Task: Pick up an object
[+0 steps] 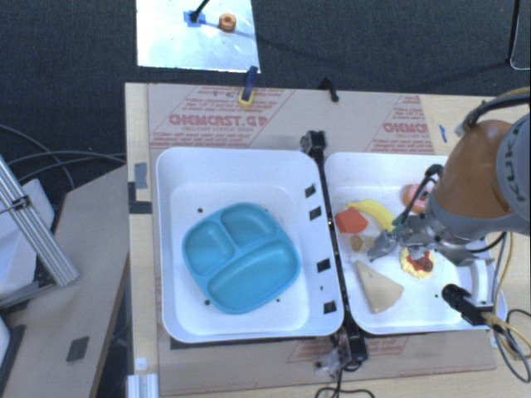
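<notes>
The gripper (383, 247) hangs low inside the right bin (465, 326), its dark fingers pointing down and to the view's left, their tips close over the small items near the bin's left side. Whether the tips are apart or together cannot be told from this angle, and nothing is visibly caught between them, so the pick looks not yet made; closing on something and lifting it are, as I judge, what is left.

The left bin (191, 181) holds a blue divided plate (241, 257), well apart from the arm. In the right bin lie a pale wedge-shaped piece (379, 288) below the gripper, a yellow banana (373, 212) and a red piece (350, 220) just above it, a yellow-and-red item (416, 262) beside the wrist, and a small tan bit (357, 243) nearest the tips, which seems the likeliest target.
</notes>
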Tool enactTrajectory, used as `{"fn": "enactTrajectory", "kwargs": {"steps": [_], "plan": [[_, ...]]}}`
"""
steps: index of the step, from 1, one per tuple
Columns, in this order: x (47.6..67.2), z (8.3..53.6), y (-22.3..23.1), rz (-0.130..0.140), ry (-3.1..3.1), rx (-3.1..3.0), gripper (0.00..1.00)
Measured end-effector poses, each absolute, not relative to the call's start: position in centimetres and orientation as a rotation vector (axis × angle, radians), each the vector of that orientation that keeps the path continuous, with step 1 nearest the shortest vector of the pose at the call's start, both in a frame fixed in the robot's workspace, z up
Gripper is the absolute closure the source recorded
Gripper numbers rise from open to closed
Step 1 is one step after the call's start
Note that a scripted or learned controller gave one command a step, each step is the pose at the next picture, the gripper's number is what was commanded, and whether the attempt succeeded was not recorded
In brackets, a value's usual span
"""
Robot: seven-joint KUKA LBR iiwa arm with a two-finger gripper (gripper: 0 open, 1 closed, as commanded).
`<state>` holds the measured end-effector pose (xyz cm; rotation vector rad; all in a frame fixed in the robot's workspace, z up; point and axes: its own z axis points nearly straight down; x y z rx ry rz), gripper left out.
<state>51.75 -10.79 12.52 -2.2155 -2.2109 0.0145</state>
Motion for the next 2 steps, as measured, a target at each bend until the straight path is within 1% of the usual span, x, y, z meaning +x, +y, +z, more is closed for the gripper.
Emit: {"fn": "enactTrajectory", "kwargs": {"steps": [1,2], "plan": [[58.3,8.4,-14.1,-0.006,-2.229,-2.224,0.00],[50.2,8.4,-12.9,0.003,-2.217,-2.220,0.00]]}}
